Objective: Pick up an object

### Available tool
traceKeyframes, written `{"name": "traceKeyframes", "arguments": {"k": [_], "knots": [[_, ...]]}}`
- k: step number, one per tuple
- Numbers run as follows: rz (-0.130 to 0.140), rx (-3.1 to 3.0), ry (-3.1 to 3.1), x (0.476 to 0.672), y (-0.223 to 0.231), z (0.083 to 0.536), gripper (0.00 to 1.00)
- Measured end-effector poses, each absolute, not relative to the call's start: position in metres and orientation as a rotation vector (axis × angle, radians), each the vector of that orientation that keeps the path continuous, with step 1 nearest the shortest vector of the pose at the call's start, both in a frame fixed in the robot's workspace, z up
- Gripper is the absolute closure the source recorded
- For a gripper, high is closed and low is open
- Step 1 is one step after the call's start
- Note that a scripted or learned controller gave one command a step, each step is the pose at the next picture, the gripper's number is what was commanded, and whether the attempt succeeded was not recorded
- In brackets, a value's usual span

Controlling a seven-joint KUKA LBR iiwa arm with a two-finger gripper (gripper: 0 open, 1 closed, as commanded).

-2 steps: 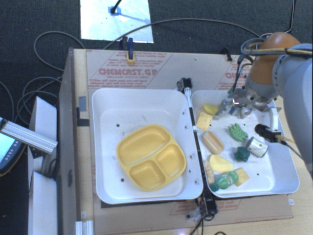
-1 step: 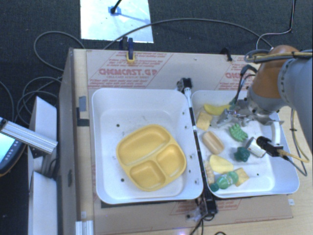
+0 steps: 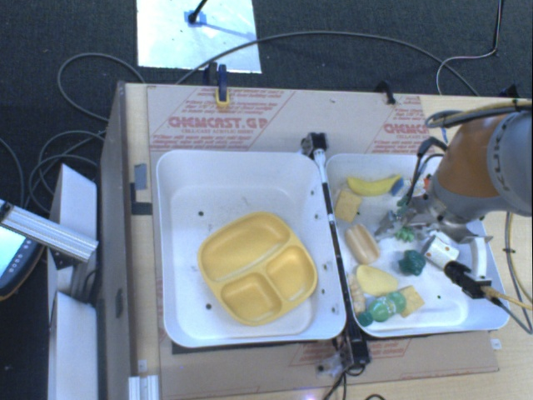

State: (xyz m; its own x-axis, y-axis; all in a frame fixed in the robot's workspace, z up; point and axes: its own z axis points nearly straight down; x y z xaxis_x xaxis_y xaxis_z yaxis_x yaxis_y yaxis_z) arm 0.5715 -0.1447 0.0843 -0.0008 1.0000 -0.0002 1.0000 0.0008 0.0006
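Claw (image 3: 398, 221) just beside green toy (image 3: 405, 233)

- Open floor in the left bin (image 3: 179, 223) all around the yellow tray (image 3: 256, 267).
- Crowded right bin (image 3: 466, 315): banana (image 3: 373, 185), bread roll (image 3: 361, 242), green toys (image 3: 379, 309) close together, arm (image 3: 475, 169) overhanging.

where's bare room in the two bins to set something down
Left bin: bare floor along its far wall and left side, around the yellow divided plate. Right bin: crowded with the banana, bread roll, other toy food and the hand; a small bare patch lies at its near right corner.
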Motion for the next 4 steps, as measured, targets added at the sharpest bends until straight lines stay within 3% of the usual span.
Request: {"name": "traceKeyframes", "arguments": {"k": [1,2,3,4], "knots": [[0.004,2.216,2.223,0.642,-0.133,0.085,0.00],[0.001,2.219,2.222,0.599,-0.142,0.085,0.00],[-0.002,2.221,2.225,0.659,-0.107,0.084,0.00],[0.003,2.216,2.221,0.670,-0.139,0.136,0.00]]}}
